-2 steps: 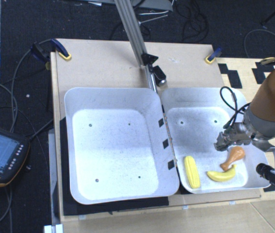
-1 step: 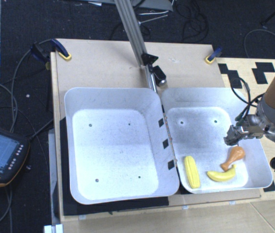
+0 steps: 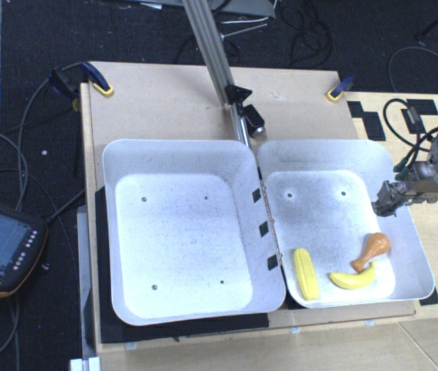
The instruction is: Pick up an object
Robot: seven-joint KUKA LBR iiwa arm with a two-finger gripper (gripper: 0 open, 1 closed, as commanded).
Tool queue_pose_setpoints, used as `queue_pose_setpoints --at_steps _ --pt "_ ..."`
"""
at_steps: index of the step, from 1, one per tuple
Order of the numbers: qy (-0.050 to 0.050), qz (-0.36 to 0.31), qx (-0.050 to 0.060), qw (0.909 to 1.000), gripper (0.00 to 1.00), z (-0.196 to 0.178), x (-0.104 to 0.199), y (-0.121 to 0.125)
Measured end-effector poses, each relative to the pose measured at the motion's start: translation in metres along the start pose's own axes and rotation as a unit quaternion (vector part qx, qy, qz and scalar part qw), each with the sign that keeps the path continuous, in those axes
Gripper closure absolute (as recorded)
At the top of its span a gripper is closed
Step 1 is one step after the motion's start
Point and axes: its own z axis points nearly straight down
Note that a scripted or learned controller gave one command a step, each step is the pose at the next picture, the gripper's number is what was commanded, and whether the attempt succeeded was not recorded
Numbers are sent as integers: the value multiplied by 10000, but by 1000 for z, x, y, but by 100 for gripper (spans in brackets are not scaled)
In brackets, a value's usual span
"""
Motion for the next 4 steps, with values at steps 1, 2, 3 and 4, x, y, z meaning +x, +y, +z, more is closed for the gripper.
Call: queue_pose_setpoints --at_steps 1,2,3,4 --pt "9 -19 28 10000 100 4 50 9" --pt "8 -13 31 10000 100 9 89 28" --pt "8 -14 32 10000 100 13 130 41" --pt "4 -13 29 10000 100 15 175 64"
